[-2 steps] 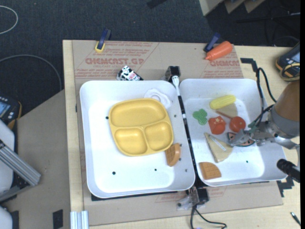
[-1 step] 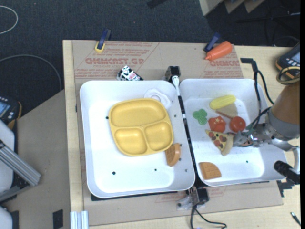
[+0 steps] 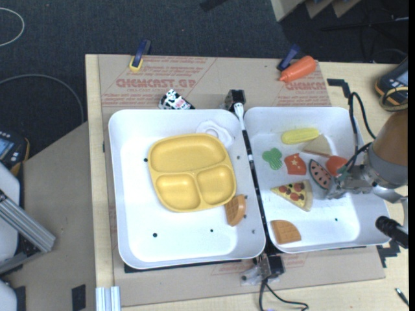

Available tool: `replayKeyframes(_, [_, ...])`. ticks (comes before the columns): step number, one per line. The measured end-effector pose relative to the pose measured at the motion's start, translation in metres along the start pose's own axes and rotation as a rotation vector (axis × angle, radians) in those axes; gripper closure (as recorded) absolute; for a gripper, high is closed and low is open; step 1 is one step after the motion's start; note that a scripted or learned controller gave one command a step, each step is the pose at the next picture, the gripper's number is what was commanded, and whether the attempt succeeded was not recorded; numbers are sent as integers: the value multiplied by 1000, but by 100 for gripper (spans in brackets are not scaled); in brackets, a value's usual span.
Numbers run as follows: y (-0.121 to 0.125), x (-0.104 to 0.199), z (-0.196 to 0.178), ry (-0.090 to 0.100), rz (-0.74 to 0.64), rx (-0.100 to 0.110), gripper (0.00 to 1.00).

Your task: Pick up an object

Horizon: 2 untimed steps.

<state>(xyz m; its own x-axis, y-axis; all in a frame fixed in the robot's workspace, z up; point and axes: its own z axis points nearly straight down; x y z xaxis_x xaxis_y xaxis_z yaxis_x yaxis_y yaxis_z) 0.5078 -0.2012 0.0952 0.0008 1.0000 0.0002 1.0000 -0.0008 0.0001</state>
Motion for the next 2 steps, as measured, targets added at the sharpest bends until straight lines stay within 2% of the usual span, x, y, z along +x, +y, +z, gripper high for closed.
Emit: replayKeyframes(2, [-13,-2,-110,-4,-1,-7,100])
